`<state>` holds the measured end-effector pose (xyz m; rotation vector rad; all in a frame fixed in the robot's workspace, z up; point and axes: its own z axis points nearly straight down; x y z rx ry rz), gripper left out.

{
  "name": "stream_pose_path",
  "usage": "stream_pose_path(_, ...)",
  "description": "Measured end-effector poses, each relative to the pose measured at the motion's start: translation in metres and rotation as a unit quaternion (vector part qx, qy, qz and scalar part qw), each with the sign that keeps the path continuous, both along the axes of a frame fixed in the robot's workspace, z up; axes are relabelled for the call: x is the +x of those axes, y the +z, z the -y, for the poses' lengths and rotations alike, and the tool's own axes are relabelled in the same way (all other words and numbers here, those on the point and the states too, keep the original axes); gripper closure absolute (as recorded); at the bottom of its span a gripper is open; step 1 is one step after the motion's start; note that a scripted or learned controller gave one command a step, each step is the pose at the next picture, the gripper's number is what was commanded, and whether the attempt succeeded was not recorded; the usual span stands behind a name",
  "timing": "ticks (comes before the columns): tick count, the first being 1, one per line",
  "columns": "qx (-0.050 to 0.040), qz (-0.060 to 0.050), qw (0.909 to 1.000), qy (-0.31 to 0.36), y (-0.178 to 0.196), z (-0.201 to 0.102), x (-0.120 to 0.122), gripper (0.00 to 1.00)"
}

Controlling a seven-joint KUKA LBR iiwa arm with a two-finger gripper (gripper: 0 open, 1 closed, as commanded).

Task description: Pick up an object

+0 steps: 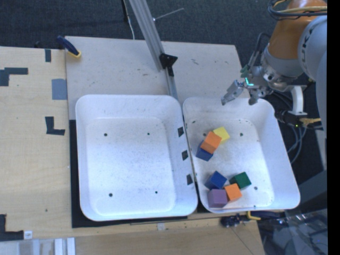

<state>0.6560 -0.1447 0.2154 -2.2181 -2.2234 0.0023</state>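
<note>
White plastic, shallow and sloped: risk of fingers clipping the rim of the right bin (276, 122) on the way down, given the gripper (241, 93) poised over the far wall, at about 12 o'clock of that bin. Spread apart and grasping nothing, by the look of the two fingers splayed left and right.

Tight clusters too, hence a likely miss or a nudge instead of a grip. Orange cube (211, 141) touching the yellow cube (221, 134) and sitting against a blue block (204, 153); could wedge a finger between neighbours or topple the pile.

Nearest target, the orange cube: at roughly 7 o'clock from the gripper, near but clearly apart. Second huddle further on, towards 6 o'clock: blue cube (216, 180), green cube (242, 180), small orange cube (232, 192), purple cube (217, 198), packed just as closely.
</note>
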Motion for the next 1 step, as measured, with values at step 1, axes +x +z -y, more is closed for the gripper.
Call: stream_pose_path(1, -0.0005, 0.0, 1.0, 0.0, 0.0004, 0.0002, 0.0001, 0.0)
